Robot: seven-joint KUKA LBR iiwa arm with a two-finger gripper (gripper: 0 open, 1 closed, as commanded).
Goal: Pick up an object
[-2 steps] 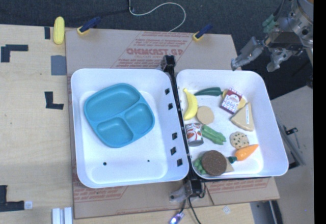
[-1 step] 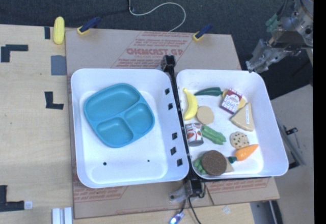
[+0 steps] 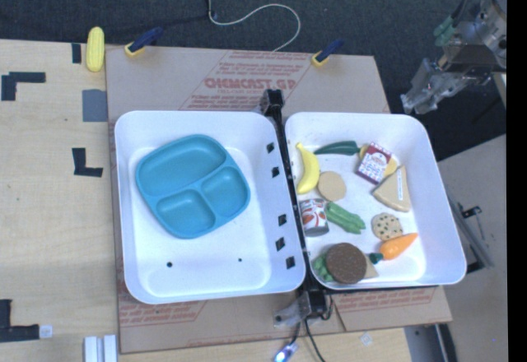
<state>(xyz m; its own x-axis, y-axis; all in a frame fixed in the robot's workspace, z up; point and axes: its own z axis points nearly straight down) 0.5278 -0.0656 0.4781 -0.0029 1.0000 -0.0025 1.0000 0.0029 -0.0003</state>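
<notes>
Toy foods clustered in right bin (image 3: 436, 187): banana (image 3: 308, 168), can (image 3: 314, 216), carrot (image 3: 398, 246), cookie (image 3: 385, 225), burger (image 3: 345, 262). Blue tray (image 3: 192, 184) in left bin (image 3: 136, 270). Gripper (image 3: 428, 93) hangs outside right bin's far corner; finger state unclear, nothing seen held.

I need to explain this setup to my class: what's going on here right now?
A robot arm's gripper hangs outside the right bin, above its far right corner, holding nothing visible. That bin holds toy food: a banana, carrot, can and more. The left bin holds a blue tray. Nothing is picked up yet.
</notes>
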